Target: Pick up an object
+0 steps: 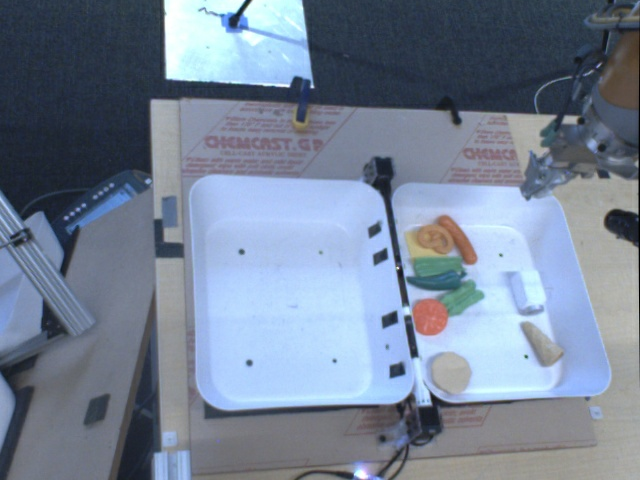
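Note:
The right bin [560,230] holds several toy foods. An orange sausage [457,238] lies at the back beside a yellow piece with an orange ring [430,239]. Below them are a green block [438,266], a dark green pepper [433,282] and a light green vegetable [462,298]. A red tomato [431,316] and a tan round biscuit [450,372] sit near the bin's left wall. A white block [526,292] and a tan cone [542,343] lie to the right. My gripper [536,183] hangs above the bin's back right corner, apart from all of them, with nothing seen in it.
The left bin [215,208] stands beside the right one, with a black clip strip [390,258] along the divide. A yellow and blue clamp [300,103] sits on the board behind. Grey equipment [60,258] stands at the far left.

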Controlling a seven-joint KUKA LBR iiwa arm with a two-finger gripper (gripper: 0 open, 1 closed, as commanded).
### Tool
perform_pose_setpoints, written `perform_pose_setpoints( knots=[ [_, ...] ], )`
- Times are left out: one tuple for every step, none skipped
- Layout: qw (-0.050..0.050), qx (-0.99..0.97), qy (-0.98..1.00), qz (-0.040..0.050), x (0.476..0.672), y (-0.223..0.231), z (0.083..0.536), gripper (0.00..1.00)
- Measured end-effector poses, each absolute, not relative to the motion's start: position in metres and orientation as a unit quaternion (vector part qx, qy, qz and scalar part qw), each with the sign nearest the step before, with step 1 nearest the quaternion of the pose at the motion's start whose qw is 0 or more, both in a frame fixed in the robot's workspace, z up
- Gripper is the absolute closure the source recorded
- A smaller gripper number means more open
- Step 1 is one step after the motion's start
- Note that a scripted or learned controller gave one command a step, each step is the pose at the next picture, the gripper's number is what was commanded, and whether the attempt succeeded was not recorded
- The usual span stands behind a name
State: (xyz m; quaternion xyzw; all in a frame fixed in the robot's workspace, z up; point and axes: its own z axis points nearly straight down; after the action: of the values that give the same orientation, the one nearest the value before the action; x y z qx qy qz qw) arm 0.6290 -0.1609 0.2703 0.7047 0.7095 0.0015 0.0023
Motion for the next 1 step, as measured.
perform_pose_setpoints(
  knots=[
    [-0.003,0.704,0.71,-0.0009,0.6526,-0.1103,0.1541,1.0]
  ],
)
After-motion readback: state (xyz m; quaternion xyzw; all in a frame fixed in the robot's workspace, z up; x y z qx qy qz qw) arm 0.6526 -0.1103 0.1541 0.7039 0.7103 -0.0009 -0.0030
